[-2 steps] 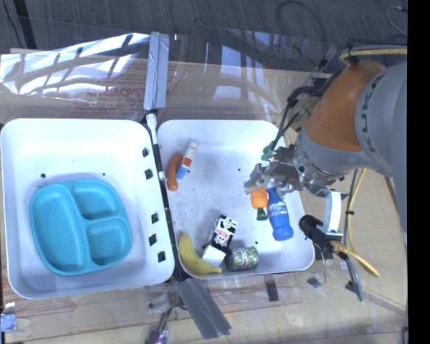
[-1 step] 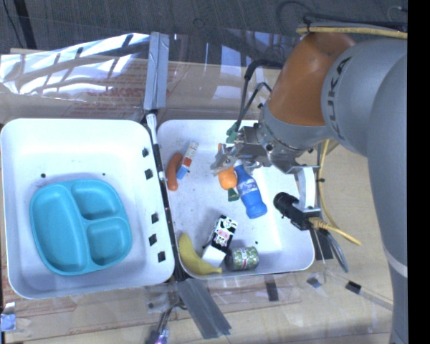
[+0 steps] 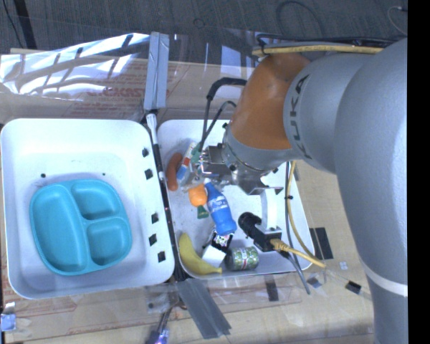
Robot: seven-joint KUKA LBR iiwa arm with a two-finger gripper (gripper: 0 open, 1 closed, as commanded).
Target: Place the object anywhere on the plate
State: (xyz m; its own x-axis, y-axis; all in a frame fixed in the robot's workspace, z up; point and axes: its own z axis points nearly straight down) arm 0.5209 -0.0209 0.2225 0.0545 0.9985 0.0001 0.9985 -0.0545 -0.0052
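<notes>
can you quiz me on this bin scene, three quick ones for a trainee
1. True or false: the blue plate sits in the left bin.
2. Which lies nearest the right bin's front edge? A) banana B) blue bottle C) orange piece
3. How many compartments does the plate have?

Key: 1 true; 2 A; 3 three

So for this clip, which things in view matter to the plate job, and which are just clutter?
Job:
blue divided plate in the left bin
claw over the right bin

Lying about, right bin:
banana
blue bottle
green can
small orange object
</notes>
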